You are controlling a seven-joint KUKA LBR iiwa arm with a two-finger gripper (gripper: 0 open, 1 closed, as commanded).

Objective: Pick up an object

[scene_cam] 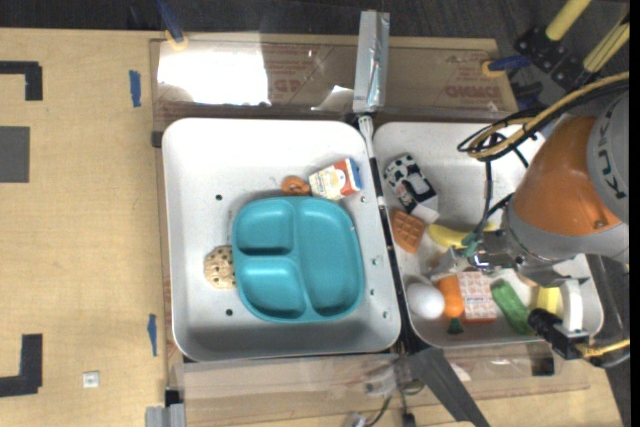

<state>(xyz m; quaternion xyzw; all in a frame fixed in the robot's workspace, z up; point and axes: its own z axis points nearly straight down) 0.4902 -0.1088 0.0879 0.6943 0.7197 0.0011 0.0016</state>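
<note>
My gripper [478, 260] hangs low inside the right bin [455, 165], below the arm's orange band [565, 185]. It sits over a cluster of toy foods: a yellow banana [447, 236], an orange carrot piece [451, 295] and a red and white packet [476, 297]. A white egg [425, 301] lies just left of them, and a green piece [510, 305] and a yellow piece [548, 299] lie to the right. A tan waffle [408, 230] and a black and white cow-patterned carton [410, 179] lie farther back. The arm hides what is directly under the gripper.
The left bin [195, 165] holds a teal divided plate [297, 257], a cookie [219, 266], a small orange piece [294, 184] and a milk carton [336, 179]. A clear panel [370, 60] stands behind the bins. Cables [500, 140] loop over the right bin's back.
</note>
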